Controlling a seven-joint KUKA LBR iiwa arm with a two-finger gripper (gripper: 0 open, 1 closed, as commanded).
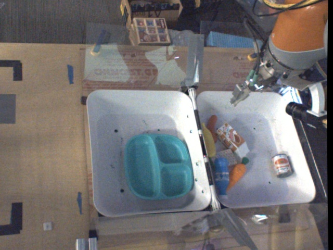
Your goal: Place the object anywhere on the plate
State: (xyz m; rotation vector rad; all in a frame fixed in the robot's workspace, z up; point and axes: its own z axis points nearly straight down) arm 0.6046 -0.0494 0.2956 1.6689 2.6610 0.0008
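Two white bins are set side by side so the toys (carrot [235, 175], can [281, 165], box [231, 137]) piled in the right bin [260, 197] can be carried to the teal plate [157, 166] in the left bin [104, 113], while the gripper [240, 95] is held above the right bin's far edge, nothing gripped

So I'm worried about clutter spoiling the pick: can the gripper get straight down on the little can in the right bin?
Probably yes. The can lies alone on bare bin floor, apart from the carrot and carton crowded along the divider. The gripper hangs above the bin's far edge with nothing between.
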